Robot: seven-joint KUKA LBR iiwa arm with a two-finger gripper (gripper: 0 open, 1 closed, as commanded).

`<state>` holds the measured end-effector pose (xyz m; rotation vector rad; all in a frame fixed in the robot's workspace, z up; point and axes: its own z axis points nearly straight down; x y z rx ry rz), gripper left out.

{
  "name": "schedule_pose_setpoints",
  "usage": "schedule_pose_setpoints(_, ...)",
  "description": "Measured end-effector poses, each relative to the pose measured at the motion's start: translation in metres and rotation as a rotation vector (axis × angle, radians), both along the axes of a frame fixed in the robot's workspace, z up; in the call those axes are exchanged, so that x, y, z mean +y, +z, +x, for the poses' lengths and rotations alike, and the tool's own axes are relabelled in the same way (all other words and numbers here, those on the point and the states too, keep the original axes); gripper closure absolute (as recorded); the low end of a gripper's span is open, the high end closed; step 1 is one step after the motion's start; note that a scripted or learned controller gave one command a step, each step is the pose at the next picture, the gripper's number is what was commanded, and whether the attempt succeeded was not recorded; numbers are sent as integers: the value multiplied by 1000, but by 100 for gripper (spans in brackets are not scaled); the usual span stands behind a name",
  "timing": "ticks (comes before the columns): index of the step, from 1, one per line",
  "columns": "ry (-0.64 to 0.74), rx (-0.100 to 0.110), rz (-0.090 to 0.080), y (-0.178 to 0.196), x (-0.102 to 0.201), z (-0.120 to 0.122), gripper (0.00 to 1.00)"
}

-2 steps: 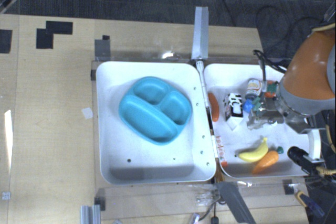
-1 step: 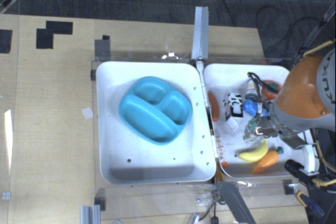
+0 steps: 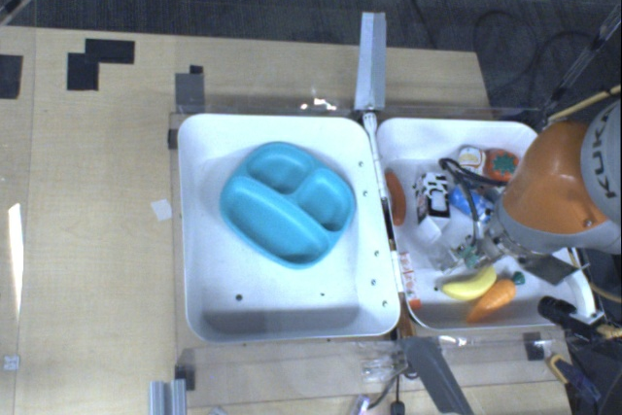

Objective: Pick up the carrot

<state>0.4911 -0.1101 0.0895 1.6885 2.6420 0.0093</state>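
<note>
The orange carrot (image 3: pixel 492 297) lies near the front edge of the right bin (image 3: pixel 408 136), tilted, its green end pointing to the upper right. A yellow banana (image 3: pixel 468 284) lies just left of it, touching or nearly so. My gripper (image 3: pixel 473 248) hangs over the middle of the right bin, just above and left of the carrot, beneath the orange band of the arm (image 3: pixel 549 185). The arm's bulk covers the right part of that bin.
A blue sectioned plate (image 3: pixel 287 200) sits in the left bin (image 3: pixel 204 306). The right bin also holds a reddish sausage-like item (image 3: pixel 395 195), a black-and-white item (image 3: pixel 433 194), a red-and-green round item (image 3: pixel 501 164) and a small round tin (image 3: pixel 470 155). A metal divider post (image 3: pixel 371 63) stands between the bins.
</note>
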Motion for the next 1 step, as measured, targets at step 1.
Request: schedule_pose_setpoints(1, -139, 6, -1, 93, 67, 14, 100)
